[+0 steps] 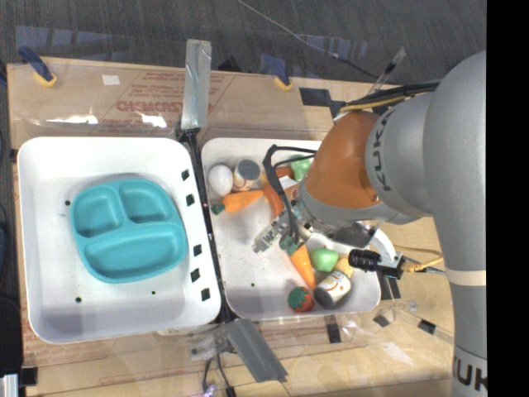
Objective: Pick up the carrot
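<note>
One carrot [242,202] lies in the right bin [248,292], orange, with its green stub pointing left toward the bin's left wall. A second orange carrot [302,265] lies slanted nearer the bin's front. My gripper [277,236] hangs low over the bin floor between the two carrots, right of the first one and just above-left of the second. The orange band and grey wrist hide much of the bin's right half. I see nothing clearly held.
A white egg [220,179] and a round grey-and-orange item [246,172] sit behind the first carrot. A green piece [325,259], a white can [333,286] and a red-green item [299,298] crowd the front right. The left bin [41,222] holds a teal divided plate [128,228].
</note>
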`<state>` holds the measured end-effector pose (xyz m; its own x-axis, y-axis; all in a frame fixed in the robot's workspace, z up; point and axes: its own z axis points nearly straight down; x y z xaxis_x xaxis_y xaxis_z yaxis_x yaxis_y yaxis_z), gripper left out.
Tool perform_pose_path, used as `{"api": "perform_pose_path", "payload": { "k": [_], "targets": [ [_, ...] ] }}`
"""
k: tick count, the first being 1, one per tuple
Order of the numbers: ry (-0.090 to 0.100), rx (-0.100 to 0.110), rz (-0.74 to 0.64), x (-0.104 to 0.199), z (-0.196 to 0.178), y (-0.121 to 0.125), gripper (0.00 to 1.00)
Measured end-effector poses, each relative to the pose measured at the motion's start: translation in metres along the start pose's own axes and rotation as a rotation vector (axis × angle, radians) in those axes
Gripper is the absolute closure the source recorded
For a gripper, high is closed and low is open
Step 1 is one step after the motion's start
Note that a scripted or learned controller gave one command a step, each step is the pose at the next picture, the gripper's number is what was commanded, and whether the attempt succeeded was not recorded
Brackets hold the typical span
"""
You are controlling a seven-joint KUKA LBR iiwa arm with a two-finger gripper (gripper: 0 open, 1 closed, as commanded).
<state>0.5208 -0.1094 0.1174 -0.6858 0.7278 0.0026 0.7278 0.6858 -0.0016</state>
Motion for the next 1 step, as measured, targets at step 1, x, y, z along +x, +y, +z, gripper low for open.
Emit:
{"api": "perform_pose_path", "payload": {
  "k": [1],
  "targets": [
    [-0.011,-0.007,-0.201,0.0405,-0.1525,-0.0204,1.00]
  ]
}}
